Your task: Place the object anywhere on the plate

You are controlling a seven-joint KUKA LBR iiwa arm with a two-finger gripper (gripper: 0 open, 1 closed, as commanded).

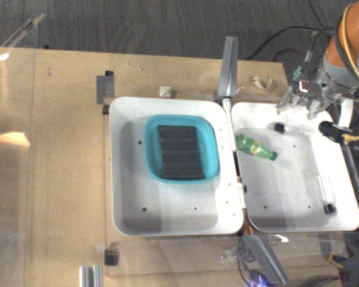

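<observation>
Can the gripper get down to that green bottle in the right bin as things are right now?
Probably yes. The green bottle lies alone on the floor of the right bin, away from its walls, with nothing over it. The gripper sits above the bin's far edge, close by.

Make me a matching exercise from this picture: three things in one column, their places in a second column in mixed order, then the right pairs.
Things:
1. green bottle
2. blue plate
3. gripper

Places:
A. in the left bin
B. over the far edge of the right bin
C. lying on its side on the floor of the right bin, near its left wall

Pairs: 1-C, 2-A, 3-B
</observation>
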